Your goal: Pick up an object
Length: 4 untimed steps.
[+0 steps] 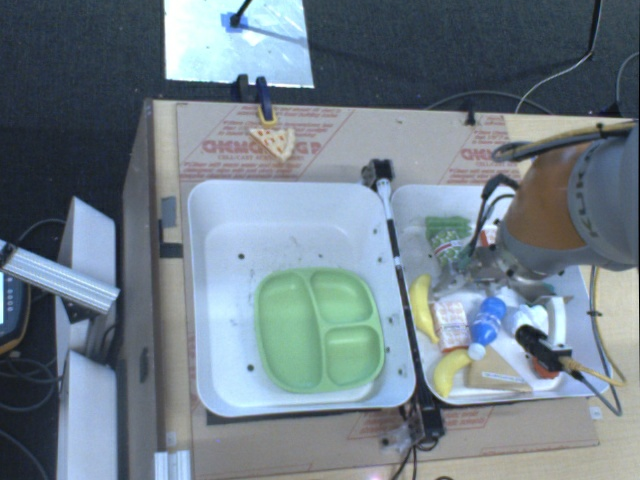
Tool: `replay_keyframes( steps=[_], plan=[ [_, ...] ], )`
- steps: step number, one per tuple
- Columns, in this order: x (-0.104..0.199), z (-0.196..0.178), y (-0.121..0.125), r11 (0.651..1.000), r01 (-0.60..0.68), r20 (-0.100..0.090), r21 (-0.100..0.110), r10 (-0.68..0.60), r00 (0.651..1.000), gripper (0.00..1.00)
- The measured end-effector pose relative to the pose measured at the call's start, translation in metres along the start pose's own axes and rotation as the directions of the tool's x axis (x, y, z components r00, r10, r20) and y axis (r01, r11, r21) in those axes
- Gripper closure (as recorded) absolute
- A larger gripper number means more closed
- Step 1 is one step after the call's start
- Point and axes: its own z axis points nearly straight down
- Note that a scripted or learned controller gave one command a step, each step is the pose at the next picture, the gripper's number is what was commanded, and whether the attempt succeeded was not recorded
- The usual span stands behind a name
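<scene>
Nothing is lifted yet: the gripper [470, 266] hangs low over the right bin [575, 286] clutter near a green packet [446, 232], jaw state indiscernible.

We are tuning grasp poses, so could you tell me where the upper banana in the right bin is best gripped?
Probably across the middle of the upper banana, coming straight down. It lies flat along the bin's left wall, so the fingers should close across its narrow width, with the snack packet close by on the right.
</scene>
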Motion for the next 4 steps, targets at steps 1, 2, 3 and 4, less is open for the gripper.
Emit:
replay_keyframes(
  steps=[1, 2, 3, 4],
  plan=[
    [0.019, -0.001, 0.042, 1.000, 0.002, 0.001, -0.003, -0.002, 1.000, 0.00],
    [0.017, -0.001, 0.110, 1.000, 0.003, 0.001, -0.003, -0.003, 1.000, 0.00],
    [-0.005, 0.000, 0.044, 1.000, 0.001, 0.001, -0.001, -0.001, 1.000, 0.00],
    [-0.004, 0.000, 0.112, 1.000, 0.005, -0.001, 0.008, -0.005, 1.000, 0.00]
  ],
)
